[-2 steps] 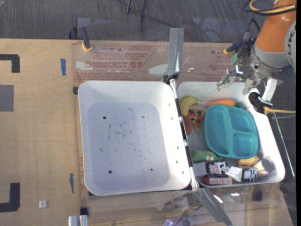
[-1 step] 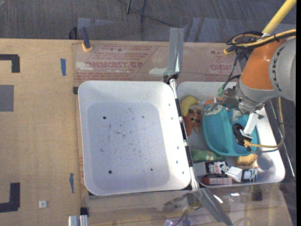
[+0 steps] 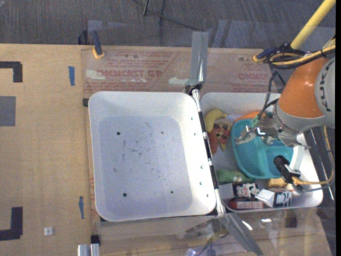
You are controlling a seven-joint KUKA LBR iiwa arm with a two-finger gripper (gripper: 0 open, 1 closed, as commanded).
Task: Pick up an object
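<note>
You are watching the end effector point(image 3: 254, 135) hovering over the teal object point(image 3: 259, 157) in the crowded right bin point(image 3: 314, 196); its grip state cannot be told. Tight packing is risking a glancing miss. The left bin point(image 3: 144, 103) is offering open room.

Dark grey carpet floor point(image 3: 64, 7) along the top, black cables point(image 3: 154, 4) trailing on it; light plywood benchtop point(image 3: 42, 143) at left with black corner marks point(image 3: 13, 71) and blue tape strips point(image 3: 71, 76); printed cardboard sheet point(image 3: 138, 71) behind the bins; even, soft light.
</note>
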